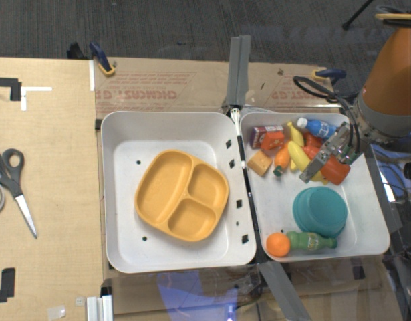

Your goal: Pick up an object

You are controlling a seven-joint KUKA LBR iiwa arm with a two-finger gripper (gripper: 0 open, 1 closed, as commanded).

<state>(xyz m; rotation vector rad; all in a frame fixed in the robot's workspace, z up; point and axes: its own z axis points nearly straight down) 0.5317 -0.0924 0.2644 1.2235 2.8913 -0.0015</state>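
The right bin holds a pile of toy food along its far side: a yellow banana, a red box, a tan block, a small orange piece, a blue-and-white bottle and a red piece. Nearer the front are a teal cup, an orange ball and a green bottle lying on its side. My gripper reaches in from the right, slanting down-left over the pile between the banana and the red piece. I see nothing held in it.
In the left bin lies an orange-yellow divided plate. A grey divider runs between the bins. Scissors lie on the bench at far left. Blue clamps sit at the back edge.
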